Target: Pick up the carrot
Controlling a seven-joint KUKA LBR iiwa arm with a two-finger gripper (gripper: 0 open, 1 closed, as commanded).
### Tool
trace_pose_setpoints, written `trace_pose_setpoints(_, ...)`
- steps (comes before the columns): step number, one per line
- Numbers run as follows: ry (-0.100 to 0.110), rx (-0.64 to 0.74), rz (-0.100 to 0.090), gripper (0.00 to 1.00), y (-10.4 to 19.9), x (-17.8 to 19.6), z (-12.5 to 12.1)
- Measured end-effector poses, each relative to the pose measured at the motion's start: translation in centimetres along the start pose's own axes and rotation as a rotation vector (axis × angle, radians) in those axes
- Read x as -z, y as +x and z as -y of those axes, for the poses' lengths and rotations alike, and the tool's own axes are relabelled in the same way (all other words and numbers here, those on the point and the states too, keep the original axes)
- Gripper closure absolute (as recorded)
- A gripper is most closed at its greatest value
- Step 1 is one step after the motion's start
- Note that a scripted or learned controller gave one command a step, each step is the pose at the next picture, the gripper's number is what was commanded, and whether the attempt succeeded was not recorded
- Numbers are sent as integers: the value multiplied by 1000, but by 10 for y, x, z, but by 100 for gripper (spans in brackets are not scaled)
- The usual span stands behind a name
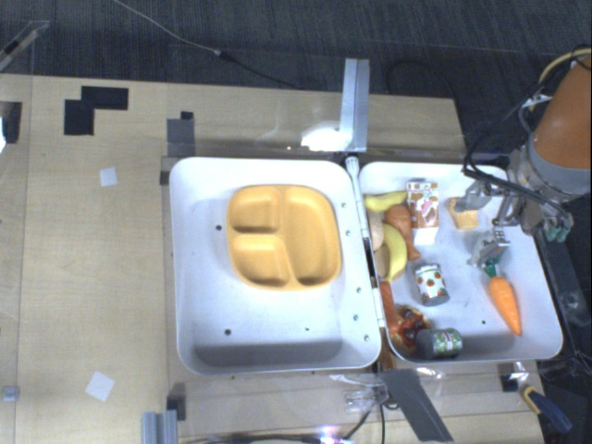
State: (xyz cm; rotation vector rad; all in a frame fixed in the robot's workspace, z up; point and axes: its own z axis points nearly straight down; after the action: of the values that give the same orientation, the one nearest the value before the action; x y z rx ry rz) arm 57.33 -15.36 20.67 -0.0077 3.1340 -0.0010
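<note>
The carrot (505, 304) lay at about 4 o'clock in the right bin (546, 340), its green top toward 12. The gripper (493, 244) hung just above that top, touching nothing I could make out; how far it was open I could not tell. A can (431, 283) stood at the carrot's 9 o'clock.

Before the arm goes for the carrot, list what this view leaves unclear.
- Gripper: small and blurred above the carrot; open or shut, cannot tell.
- Carrot's leafy end: merges with the gripper; contact unclear.
- Can labels: too small to read.
- Red item by the divider: unidentifiable.
</note>
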Motion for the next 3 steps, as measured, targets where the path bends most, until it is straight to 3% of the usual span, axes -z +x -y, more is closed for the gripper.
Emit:
trace_pose_setpoints(1,2,276,7,0,38,-117,19)
trace_pose_setpoints(2,6,283,16,100,34,-104,18)
trace_pose_setpoints(3,1,98,3,100,49,-87,52)
